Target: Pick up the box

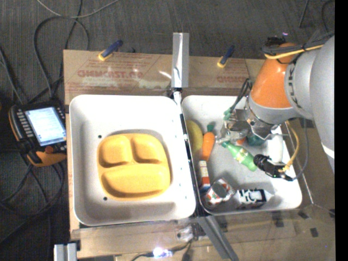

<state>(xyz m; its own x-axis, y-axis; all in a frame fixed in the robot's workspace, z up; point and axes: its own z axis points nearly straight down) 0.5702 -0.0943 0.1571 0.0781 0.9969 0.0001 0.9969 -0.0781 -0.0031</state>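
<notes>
Camera view, for your record:
- gripper point(237, 128): over right bin point(291, 199); grip state cannot be told
- box point(251, 196): black-and-white, near that bin's front wall, apart from gripper
- left bin point(81, 162): yellow tray point(134, 164)

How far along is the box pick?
Nothing looks done: the box lies on the right bin floor near its front edge. In hand: the gripper sits over the green bottle and carrot, away from the box. Left: reach, grasp, lift.

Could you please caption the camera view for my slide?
KUKA arm's end effector hovers over the right bin of toys; yellow tray in the left bin.
</notes>
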